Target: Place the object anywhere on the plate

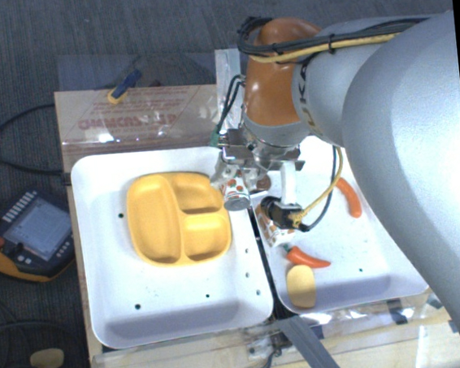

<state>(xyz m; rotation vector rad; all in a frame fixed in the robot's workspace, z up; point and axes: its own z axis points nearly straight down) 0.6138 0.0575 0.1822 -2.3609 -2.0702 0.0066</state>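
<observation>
Small can [235, 193]: short cylinder, white wall with red print, dull grey end cap facing down-view. Located at the ridge where the two bins meet, just beside the right rim of the plate [157, 227] and directly under the hand [241, 174]. Contact with the plate rim: cannot tell.

Hand: metallic, partly hidden by its own housing and cabling. Open or closed: cannot tell. Grip on the can: cannot tell.

Plate: yellow, smooth matte plastic, rounded-rectangle outline, moulded into three compartments, one long on the left and two smaller on the right. Seated flat in the left bin [113, 314], toward its upper right.

Left bin: shallow, glossy white, rounded corners, a few dark specks on the floor.

Right bin [371, 279]: same form. Contents: a red-orange chili pepper [306, 256] with a green stem, tapered; a pale yellow rounded lump [301, 286] touching or just below it; an orange curved piece [348, 198] well apart, near the arm.

Arm [403, 120]: smooth grey casing, glossy orange band [273, 85] above the wrist, yellow and black cables alongside.

Counter [124, 108]: clear crinkled plastic sheet with red lettering behind the left bin.
</observation>
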